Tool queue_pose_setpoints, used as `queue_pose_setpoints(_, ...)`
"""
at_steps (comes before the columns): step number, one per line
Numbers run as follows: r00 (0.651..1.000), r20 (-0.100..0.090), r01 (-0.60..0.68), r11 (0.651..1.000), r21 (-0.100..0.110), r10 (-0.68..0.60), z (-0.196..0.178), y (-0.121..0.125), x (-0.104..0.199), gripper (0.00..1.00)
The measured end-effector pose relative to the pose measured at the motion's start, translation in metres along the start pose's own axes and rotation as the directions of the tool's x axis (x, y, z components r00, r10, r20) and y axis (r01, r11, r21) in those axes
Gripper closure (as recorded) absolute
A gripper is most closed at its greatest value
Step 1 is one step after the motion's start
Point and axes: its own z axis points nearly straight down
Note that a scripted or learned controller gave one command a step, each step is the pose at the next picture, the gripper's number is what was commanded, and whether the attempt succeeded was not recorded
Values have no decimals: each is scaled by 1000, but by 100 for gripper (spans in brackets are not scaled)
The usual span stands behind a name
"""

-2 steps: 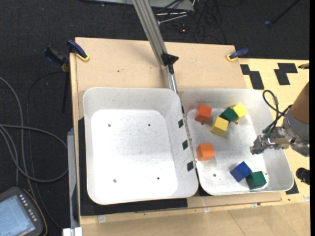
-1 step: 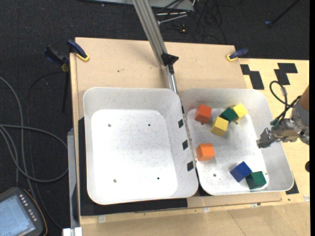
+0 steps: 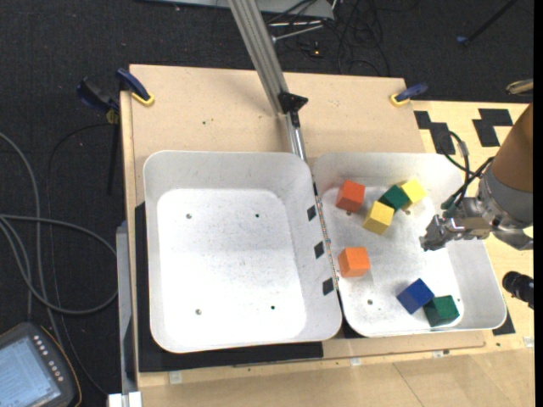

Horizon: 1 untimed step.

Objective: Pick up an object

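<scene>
I see the claw (image 3: 432,237) over the right bin (image 3: 475,270); can't tell its state. Bin holds 2 orange cubes (image 3: 350,196), 2 yellow, 2 green, 1 blue block (image 3: 415,295), all squarish w/ no clear long axis.

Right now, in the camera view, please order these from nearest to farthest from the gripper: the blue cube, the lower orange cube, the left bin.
From the gripper:
1. Blue cube, just below it in the right bin.
2. Lower orange cube, to its left, near the divider.
3. Left bin, across the divider.
</scene>
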Motion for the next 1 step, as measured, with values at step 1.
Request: queue_pose_setpoints(1, 1000, -2, 1, 1000, 3, -1, 5, 14, 56, 100)
